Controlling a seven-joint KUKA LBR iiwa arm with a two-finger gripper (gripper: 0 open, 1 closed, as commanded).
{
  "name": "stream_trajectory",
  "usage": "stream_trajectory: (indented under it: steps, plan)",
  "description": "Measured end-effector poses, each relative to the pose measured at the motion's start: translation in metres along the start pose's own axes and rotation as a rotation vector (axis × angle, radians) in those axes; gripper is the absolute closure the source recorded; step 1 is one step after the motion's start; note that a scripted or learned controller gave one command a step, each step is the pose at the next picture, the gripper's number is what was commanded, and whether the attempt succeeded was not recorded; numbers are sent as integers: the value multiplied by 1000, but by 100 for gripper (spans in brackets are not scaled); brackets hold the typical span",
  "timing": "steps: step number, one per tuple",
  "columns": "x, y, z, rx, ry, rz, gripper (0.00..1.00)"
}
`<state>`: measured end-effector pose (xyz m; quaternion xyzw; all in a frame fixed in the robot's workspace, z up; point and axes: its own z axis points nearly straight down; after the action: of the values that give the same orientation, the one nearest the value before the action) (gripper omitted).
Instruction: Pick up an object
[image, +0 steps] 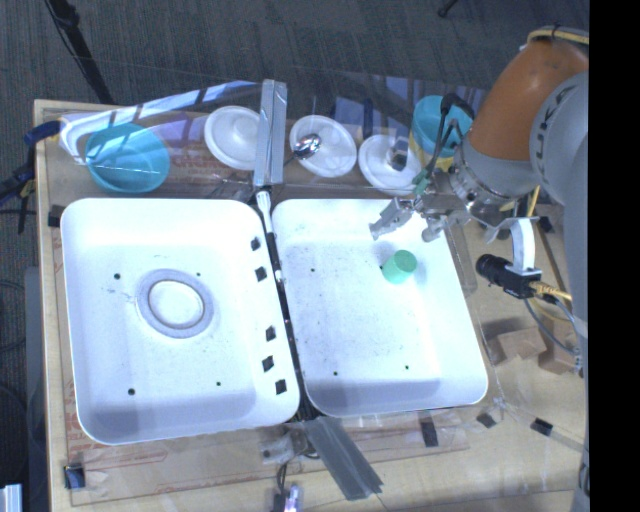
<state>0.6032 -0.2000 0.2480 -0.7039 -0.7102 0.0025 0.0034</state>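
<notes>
1. Where the tabletop (45, 300) shows at the far left, only a thin strip of it lies outside the left bin (100, 400), whose rounded rim runs close to that edge.
2. Along the back edge, a blue bowl (128, 160) sits just behind the left bin, with a white dish (234, 135) to its right.
3. Inside the left bin, a pale ring (176, 303) lies flat a little left of the middle, well apart from every wall; open white floor surrounds it.
4. Between the bins runs a narrow dark seam with small black clips (268, 335) along it.
5. Behind the right bin (340, 400) stand a second white dish (323, 146) holding something shiny, another white dish (388, 162), and a teal cup (437, 122).
6. Within the right bin, a small green object (401, 265) rests near the back right part of the floor; the front and left of this bin offer broad free room.
7. Above the back rim of that bin, the pincer (408, 222) hangs with its two fingers spread apart, nothing between them, just behind the green object.
8. No readable writing or brand can be made out anywhere.
</notes>
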Motion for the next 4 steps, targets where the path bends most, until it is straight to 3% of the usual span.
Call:
stream_trajectory:
  steps: [1,2,3,4]
  plan:
    - [-9,-17,-13,-1,1,-22,0]
    - [-8,1,-3,-5,-2,-123,0]
    - [-8,-6,-11,-3,-1,-178,0]
    - [-8,7,18,0,1,-238,0]
